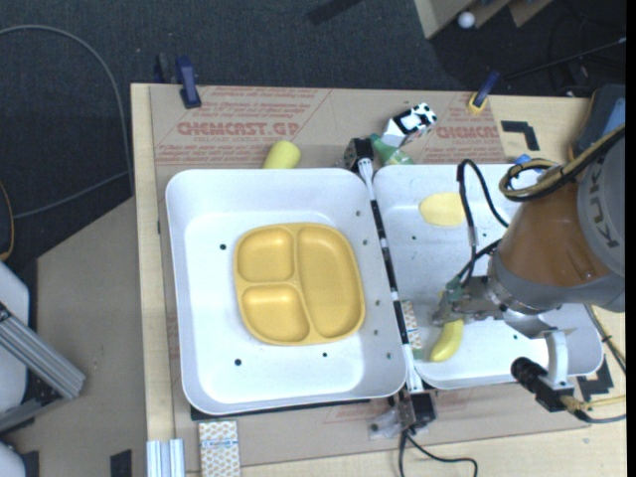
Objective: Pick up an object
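Observation:
A small yellow banana (pixel 447 342) lies near the front left corner of the right bin (pixel 556 366). My gripper (pixel 450 309) hangs right over the banana's upper end, very close to it or touching it; the view does not settle which. A pale yellow lemon-shaped piece (pixel 441 209) rests at the back of the same bin. The grey arm with its orange band (pixel 556 241) covers much of that bin's right side.
In the left bin (pixel 199 217) sits a yellow divided plate (pixel 298 282). Behind the bins on the bench lie a yellow piece (pixel 282 155) and a black-and-white object (pixel 412 122). Blue clamps (pixel 186 80) hold the board's back edge. Cables loop beside the arm.

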`<state>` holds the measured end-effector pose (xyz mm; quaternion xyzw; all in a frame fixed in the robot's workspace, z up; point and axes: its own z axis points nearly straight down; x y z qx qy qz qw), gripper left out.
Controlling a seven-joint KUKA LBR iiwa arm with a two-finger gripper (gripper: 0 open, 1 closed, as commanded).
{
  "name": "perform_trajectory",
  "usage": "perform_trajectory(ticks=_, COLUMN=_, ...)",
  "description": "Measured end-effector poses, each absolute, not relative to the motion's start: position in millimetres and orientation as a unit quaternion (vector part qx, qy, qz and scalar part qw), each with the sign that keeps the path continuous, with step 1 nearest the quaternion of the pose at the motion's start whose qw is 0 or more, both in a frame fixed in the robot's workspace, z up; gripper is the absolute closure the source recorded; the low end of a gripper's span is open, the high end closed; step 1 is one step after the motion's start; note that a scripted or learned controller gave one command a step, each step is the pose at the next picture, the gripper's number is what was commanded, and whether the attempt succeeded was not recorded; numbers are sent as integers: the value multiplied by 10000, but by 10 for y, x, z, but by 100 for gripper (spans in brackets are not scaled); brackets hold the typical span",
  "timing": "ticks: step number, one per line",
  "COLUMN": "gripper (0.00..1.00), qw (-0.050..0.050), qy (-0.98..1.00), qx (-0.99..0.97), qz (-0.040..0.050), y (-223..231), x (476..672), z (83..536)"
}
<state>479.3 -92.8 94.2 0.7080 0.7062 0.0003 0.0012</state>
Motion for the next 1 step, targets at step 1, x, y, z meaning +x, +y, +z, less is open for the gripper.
perform_trajectory(ticks=1, gripper=100, qw=3, qy=7078, qx=7064, qz=9, y=-296, x=5212, z=1850)
